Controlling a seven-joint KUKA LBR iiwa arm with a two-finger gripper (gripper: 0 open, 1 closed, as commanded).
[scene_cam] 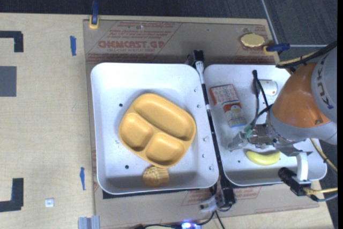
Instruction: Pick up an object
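Reaching in from the right, the grey arm with its orange band bends over the right bin, its hand low near the bin's middle — whether it is wide or narrow I cannot tell, since the wrist hides most of it from above. Just beside the hand, toward the near edge, lies a yellow banana, partly under the metal of the wrist; nothing is plainly seen held. Farther back in the same bin sits a small carton with red print, and next to it a small packet with blue and red marks. The left bin carries a yellow three-part tray lying at a slant, and a tan ribbed object (its kind is hard to make out) rests by the bin's near wall, touching the tray's lower edge. Both bins stand side by side on a brown board on the pale desk, and a gold disc lies on the board's far right corner.
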